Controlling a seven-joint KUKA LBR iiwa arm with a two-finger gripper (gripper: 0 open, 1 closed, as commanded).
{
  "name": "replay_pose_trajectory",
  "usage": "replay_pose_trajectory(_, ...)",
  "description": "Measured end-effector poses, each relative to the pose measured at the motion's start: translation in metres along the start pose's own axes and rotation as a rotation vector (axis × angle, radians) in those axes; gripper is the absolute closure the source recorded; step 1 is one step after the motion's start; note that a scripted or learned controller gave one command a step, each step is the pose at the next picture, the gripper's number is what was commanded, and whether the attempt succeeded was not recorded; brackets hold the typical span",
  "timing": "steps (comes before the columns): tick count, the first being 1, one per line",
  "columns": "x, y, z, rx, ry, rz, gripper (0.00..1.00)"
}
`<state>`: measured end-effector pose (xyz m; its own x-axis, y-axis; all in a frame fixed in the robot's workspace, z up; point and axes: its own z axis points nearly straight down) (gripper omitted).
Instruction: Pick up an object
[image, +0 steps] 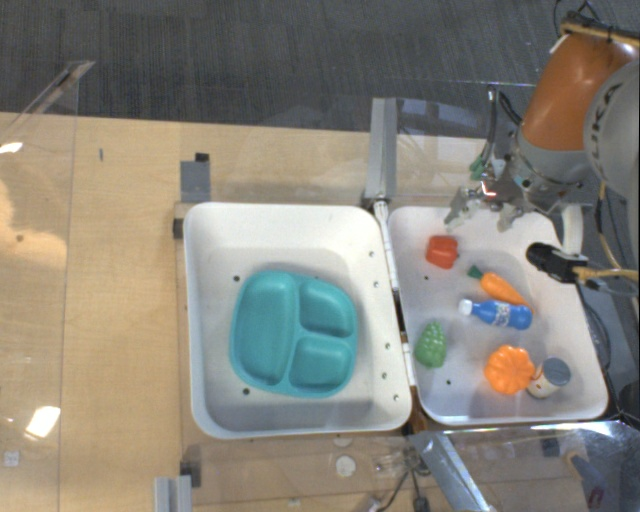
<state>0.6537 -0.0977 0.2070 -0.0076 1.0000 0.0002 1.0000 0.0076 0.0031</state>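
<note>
My gripper hangs over the far edge of the right bin, its two fingers spread open with nothing between them. A red block lies just below and left of it, apart from the fingers. Further toward the front lie an orange carrot, a blue and white bottle, a green bumpy fruit, an orange pumpkin and a small grey-lidded jar.
The left bin holds a teal divided plate. A metal post stands between the bins at the back. A black part with a cable sticks in over the right bin's right side.
</note>
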Motion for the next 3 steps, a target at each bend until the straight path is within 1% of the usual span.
replay_pose_trajectory(1,-0.006,0.008,0.102,0.002,0.000,-0.006,0.00)
replay_pose_trajectory(2,-0.004,0.010,0.090,-0.004,0.000,-0.010,1.00)
replay_pose_trajectory(3,0.047,0.017,0.021,-0.004,0.000,0.052,1.00)
